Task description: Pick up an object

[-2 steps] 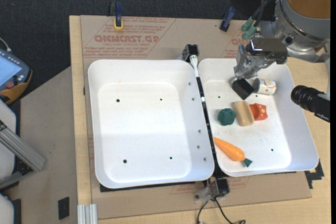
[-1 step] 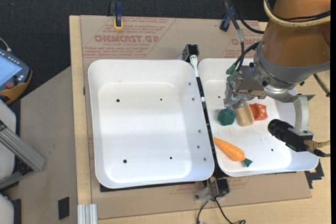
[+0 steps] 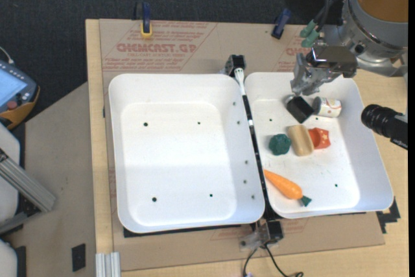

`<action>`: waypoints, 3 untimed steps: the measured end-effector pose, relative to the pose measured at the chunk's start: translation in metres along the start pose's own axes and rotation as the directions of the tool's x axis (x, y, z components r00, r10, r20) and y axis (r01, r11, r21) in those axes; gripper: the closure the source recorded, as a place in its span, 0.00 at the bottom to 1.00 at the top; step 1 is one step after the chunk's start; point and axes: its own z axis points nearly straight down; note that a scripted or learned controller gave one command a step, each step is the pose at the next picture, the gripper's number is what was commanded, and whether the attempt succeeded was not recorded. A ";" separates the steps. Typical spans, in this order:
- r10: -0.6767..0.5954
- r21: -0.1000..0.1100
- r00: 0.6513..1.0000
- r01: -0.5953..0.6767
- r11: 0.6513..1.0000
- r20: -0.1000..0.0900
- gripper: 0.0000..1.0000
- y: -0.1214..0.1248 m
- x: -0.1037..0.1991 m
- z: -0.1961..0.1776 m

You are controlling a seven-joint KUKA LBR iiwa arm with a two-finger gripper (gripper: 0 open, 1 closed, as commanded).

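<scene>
Worktop's right bin (image 3: 363,159) has the tool (image 3: 303,89) hovering right over a black block (image 3: 299,108), can't tell if it's gripping; carrot (image 3: 284,185) sits well apart.

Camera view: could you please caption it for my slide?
Hand over right bin holding carrot and other toys.

Two shallow white bins are sitting side by side: the left bin (image 3: 130,139) and the right bin (image 3: 363,165). Lying in the right one are one orange carrot (image 3: 283,184), one green ball (image 3: 280,144), one tan cylinder (image 3: 300,139), one red piece (image 3: 320,138), one black block (image 3: 299,109) and one white-and-red piece (image 3: 329,108).
</scene>
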 end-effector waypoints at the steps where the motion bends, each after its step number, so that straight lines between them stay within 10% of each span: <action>1: 0.008 0.035 1.000 -0.008 0.999 0.005 1.00 0.009 -0.053 0.188; 2: -0.002 0.000 1.000 0.002 1.000 0.000 1.00 0.010 -0.009 0.042; 3: 0.003 0.012 1.000 -0.003 1.000 0.003 1.00 -0.002 -0.021 0.039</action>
